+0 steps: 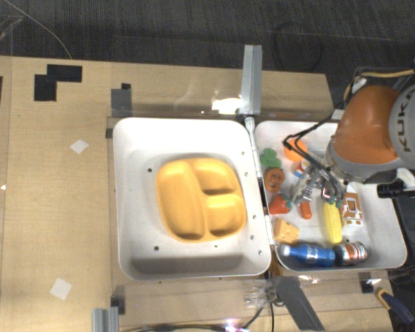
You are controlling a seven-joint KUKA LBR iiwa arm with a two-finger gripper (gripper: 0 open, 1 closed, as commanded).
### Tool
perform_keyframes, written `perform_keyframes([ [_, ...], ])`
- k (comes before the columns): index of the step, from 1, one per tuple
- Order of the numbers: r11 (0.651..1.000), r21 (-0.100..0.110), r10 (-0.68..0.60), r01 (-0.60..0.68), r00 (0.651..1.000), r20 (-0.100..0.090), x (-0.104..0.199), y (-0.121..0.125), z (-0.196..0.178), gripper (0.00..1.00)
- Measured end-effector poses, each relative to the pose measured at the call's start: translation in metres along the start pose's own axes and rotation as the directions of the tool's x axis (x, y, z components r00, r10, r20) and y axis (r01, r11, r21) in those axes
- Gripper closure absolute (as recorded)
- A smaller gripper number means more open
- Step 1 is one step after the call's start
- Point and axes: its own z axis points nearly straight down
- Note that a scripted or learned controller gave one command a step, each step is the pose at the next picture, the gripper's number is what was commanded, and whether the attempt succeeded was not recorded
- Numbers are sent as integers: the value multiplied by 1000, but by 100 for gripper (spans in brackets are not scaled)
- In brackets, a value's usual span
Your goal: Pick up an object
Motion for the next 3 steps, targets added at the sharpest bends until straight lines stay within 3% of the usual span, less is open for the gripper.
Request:
perform_keyframes([
  [1,1000,2,1,-1,1000,1,0,-1,1,0],
  [2,1000,-2,-1,1,1000,13,-4,1,-13,100],
  [3,1000,-2,-1,1,1000,12,-4,1,-13,0],
])
